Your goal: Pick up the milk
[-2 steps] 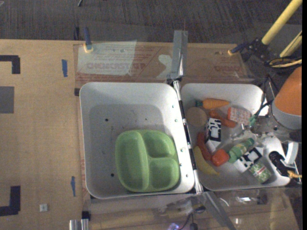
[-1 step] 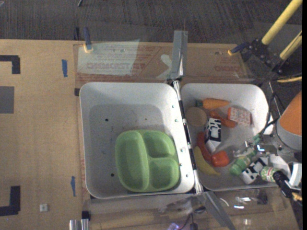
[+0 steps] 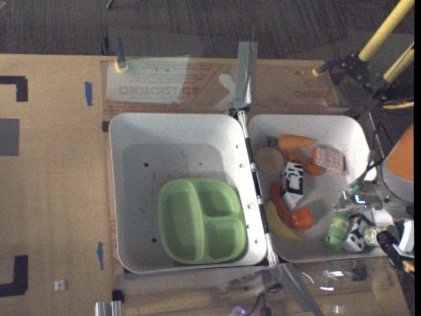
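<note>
The milk is a small black-and-white carton lying near the middle left of the right bin. An orange carrot and a brown round piece lie just behind it, and a red pepper runs along its near left side. My gripper hangs over the bin's near right corner, well to the right of the milk and apart from it. The arm's orange band shows at the right edge.
A pink box, a red tomato-like piece, a yellow banana, a green bottle and a black-and-white item share the right bin. A green divided plate lies in the left bin.
</note>
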You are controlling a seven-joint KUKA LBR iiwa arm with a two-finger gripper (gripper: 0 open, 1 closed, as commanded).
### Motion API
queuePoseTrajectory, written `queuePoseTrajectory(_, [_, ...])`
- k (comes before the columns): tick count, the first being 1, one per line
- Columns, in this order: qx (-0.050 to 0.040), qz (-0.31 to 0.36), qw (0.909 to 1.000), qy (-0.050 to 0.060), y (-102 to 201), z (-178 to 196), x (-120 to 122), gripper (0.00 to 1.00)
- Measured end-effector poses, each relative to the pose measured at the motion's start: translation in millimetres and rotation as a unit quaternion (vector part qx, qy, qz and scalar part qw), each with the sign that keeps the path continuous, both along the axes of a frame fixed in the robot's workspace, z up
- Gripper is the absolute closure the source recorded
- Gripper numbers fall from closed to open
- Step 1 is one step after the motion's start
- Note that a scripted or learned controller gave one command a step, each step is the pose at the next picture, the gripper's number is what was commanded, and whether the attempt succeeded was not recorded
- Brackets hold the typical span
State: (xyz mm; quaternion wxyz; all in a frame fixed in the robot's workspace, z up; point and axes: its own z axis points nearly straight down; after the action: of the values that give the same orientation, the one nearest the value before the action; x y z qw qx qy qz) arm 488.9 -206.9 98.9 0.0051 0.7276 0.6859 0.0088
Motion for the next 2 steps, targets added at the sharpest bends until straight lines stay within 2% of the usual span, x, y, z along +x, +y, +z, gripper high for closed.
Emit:
queuePoseTrajectory(1, [-0.0042,0.130,0.9915,0.009,-9.2,125.1,-8.9,1.00])
queuePoseTrajectory(2, [-0.0030,-0.037,0.9993,0.009,15.8,189.8,-8.3,1.00])
